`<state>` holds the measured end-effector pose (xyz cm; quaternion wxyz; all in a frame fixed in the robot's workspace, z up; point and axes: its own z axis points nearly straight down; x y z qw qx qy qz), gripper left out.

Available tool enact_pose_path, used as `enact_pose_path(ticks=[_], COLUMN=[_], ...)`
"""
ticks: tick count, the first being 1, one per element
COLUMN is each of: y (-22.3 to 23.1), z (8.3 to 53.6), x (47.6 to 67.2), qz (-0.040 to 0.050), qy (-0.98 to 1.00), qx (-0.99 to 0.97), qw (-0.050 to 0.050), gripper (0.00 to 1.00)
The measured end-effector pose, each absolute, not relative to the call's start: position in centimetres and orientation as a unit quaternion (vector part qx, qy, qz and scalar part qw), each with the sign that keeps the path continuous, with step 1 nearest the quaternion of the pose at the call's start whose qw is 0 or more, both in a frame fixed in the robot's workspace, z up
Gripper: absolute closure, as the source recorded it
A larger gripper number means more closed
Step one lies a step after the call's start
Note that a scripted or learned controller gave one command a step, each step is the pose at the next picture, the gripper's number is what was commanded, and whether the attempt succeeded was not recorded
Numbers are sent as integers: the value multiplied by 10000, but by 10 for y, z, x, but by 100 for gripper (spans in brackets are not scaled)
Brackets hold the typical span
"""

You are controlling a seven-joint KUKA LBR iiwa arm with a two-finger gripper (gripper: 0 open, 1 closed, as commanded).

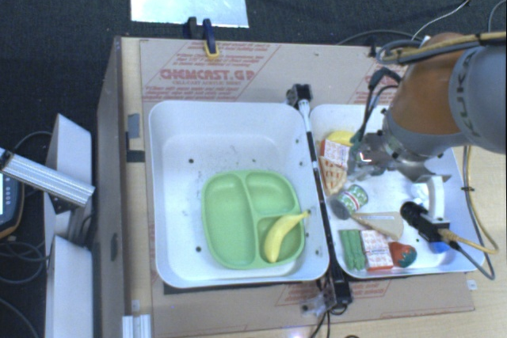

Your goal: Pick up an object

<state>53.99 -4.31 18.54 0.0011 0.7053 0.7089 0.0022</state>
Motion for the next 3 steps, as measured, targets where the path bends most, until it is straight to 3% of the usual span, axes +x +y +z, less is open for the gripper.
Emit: enact_pose_path(ticks=[1, 2, 3], y=[-45, -95, -91], z=[185, 127, 84], x=[539, 525, 528], qz=[9, 25, 3], qy=[7080, 7076, 7076], qx=[7062, 7066, 7066], qw=[8, 27, 4], gripper=[0, 0, 0])
